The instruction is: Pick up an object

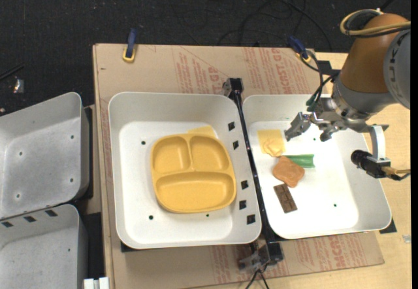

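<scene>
My gripper (309,129) hangs over the back of the right bin (366,212), open, with nothing between its fingers. Just left of and below it lies a pale yellow piece (272,142). A green item (302,160) lies in front of the gripper, touching an orange-brown lump (288,172). Nearer the front of this bin is a dark brown bar (285,197). The gripper touches none of these.
The left bin (127,150) holds a yellow divided tray (193,173) with a pale yellow slice (204,131) tucked behind it. A black divider (247,163) runs between the bins. Grey metal panels (39,150) lie off the bench at far left.
</scene>
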Robot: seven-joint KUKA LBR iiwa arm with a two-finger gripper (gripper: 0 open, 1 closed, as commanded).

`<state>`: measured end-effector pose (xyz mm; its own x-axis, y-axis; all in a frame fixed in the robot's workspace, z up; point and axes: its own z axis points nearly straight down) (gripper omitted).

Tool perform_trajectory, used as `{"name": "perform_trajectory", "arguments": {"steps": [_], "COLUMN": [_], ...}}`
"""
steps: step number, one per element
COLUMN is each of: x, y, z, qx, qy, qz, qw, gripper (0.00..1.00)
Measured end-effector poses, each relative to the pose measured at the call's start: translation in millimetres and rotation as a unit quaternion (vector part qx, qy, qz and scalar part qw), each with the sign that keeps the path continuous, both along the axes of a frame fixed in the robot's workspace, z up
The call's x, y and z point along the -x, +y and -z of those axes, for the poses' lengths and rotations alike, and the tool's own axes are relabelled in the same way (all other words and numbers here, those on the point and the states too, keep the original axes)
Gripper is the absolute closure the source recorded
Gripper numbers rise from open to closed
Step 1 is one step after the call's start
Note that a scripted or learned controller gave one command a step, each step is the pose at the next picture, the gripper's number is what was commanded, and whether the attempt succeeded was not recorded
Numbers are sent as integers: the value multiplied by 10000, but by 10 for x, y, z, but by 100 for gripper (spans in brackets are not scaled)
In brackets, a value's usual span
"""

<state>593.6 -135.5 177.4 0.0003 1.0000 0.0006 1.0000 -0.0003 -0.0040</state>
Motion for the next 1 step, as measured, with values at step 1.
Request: {"name": "perform_trajectory", "arguments": {"steps": [1], "x": [80], "y": [-3], "z": [460], "qx": [1], "qy": [-2], "qz": [6], "qw": [10000], "gripper": [0]}}
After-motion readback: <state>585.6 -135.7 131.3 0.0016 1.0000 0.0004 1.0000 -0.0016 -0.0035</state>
